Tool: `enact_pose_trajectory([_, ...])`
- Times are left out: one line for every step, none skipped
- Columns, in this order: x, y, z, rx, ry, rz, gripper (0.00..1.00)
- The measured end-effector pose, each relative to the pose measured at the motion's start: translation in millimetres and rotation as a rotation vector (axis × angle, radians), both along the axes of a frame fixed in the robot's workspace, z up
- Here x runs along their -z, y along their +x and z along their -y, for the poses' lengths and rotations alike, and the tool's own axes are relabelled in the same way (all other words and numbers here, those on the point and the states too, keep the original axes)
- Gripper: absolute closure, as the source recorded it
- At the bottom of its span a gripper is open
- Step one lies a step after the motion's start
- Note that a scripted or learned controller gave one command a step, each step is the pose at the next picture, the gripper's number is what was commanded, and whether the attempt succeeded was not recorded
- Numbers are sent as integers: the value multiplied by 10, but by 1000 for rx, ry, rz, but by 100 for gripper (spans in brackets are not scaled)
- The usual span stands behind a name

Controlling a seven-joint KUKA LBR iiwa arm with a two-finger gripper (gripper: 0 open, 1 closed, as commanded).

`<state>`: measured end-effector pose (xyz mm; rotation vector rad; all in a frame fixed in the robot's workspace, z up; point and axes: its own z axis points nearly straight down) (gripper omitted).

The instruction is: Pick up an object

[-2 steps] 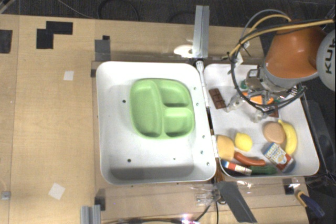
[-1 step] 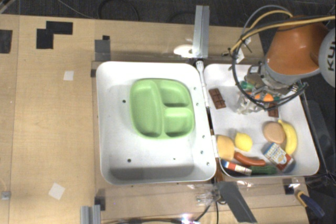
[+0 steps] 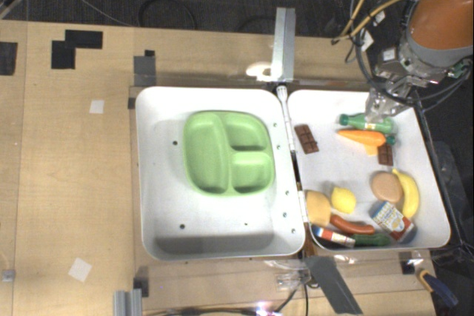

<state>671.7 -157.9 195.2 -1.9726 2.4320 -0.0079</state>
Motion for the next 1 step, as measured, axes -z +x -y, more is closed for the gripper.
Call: enact_pose_trajectory([19,-6,-8,0,1,-3,0])
